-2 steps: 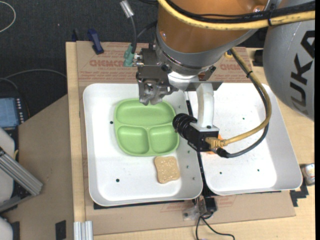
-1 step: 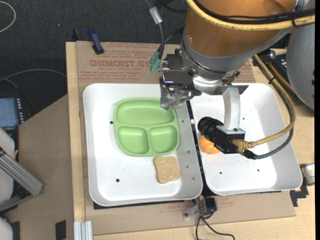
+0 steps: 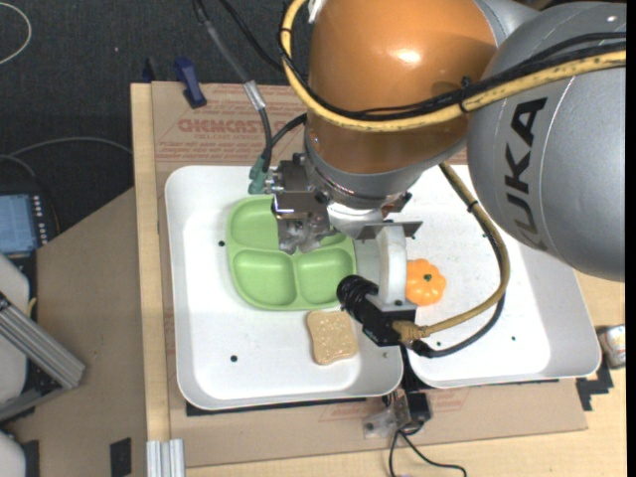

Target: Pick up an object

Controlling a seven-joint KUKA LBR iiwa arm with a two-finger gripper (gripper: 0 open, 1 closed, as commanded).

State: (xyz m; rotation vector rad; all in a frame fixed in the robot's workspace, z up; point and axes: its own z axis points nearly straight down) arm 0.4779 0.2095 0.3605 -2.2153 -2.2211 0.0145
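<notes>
A green divided plate lies in the left bin, partly under the arm's wrist. Just in front of it rests a tan slice of toast. A small orange pumpkin-shaped toy sits at the left side of the right bin. My gripper hangs low over the plate's right compartments, its tips close to or touching the plate. The large orange wrist band hides most of the gripper from above.
The two white bins sit side by side on a cardboard sheet. A black cable and connector dangle from the wrist over the seam between the bins, near the toast. Blue clamps sit at the back left.
</notes>
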